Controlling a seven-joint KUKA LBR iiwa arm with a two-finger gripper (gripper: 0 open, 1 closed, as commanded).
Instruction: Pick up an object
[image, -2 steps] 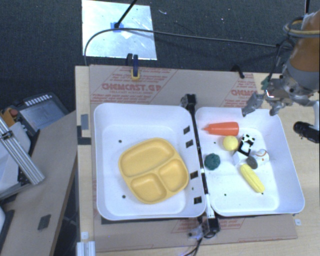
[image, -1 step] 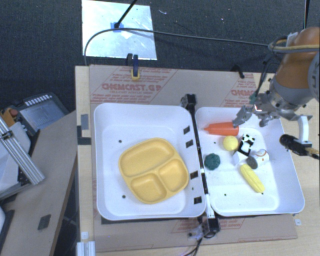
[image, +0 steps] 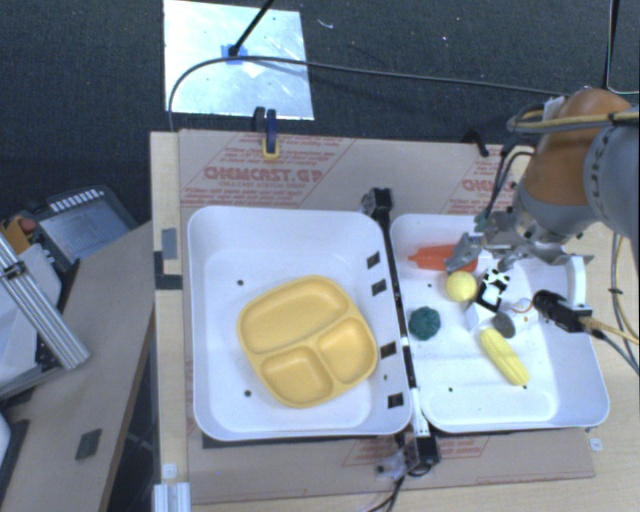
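— Where's it at, would you say?

— Reaching in, not lifting yet, I'd judge. The tool (image: 478, 252) is down low in the right-hand bin (image: 560, 405), among the toys at the far end. Whether it's open or closed I can't tell from here; the wrist hardware covers it, and nothing plainly sits in it.

— What's nearest to it?

— The orange carrot-shaped piece (image: 432, 257) lies just beside it, on the side toward the other bin. The yellow ball (image: 461, 287) is just below it, nearer to us. The dark green lump (image: 425, 322) is further out past the ball, and the corn cob (image: 505, 357) lies well toward the near end.

— So the next move?

— It needs to settle on one thing, likely the carrot or the ball, straddle it cleanly, close, then rise straight up. Crowded spot, so it could nudge a neighbour.

— Anything you can't make out?

— A black-and-white patterned bit (image: 492, 287) under the arm; can't say what it is. The yellow divided tray (image: 305, 340) in the left bin (image: 230, 240) is well away from the tool.
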